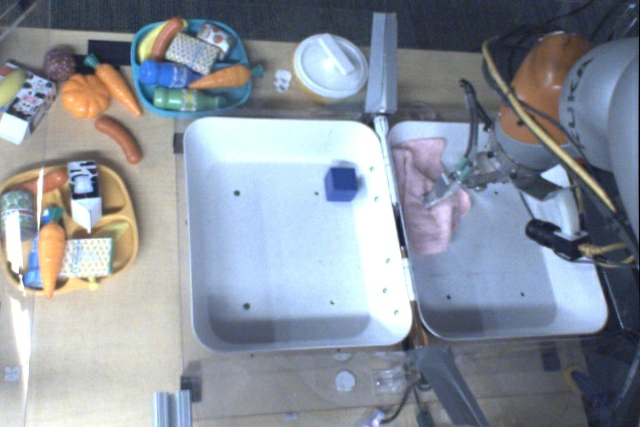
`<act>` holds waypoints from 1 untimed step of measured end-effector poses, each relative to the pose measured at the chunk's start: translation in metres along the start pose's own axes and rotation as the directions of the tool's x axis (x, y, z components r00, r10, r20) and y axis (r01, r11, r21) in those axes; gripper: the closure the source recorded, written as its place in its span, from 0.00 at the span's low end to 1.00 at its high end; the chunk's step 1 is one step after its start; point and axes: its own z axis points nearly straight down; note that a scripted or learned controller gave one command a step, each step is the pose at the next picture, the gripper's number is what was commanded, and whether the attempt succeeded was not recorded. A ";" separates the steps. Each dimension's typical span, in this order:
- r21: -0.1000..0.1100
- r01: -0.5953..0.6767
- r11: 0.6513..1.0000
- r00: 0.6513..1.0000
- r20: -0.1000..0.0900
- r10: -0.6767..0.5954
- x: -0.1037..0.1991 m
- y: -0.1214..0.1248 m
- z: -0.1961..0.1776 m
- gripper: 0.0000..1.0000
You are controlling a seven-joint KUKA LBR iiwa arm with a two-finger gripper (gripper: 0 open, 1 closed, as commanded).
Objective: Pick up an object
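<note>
A pink cloth [422,200] lies crumpled along the left side of the right bin [520,300]. My gripper [446,187] is down on the cloth's right edge, reaching in from the right below the orange band [540,80]. A small blue cube [342,183] sits in the upper right part of the left bin [270,305], apart from the gripper.
A white lidded bowl [330,67] and a blue bowl of toy food [192,65] stand behind the left bin. A yellow plate of toys [65,230] and loose toy vegetables [100,100] lie at the far left. Cables [585,235] hang over the right bin's right side.
</note>
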 end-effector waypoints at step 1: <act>-0.006 0.002 1.000 1.000 0.000 -0.002 0.001 0.003 -0.012 1.00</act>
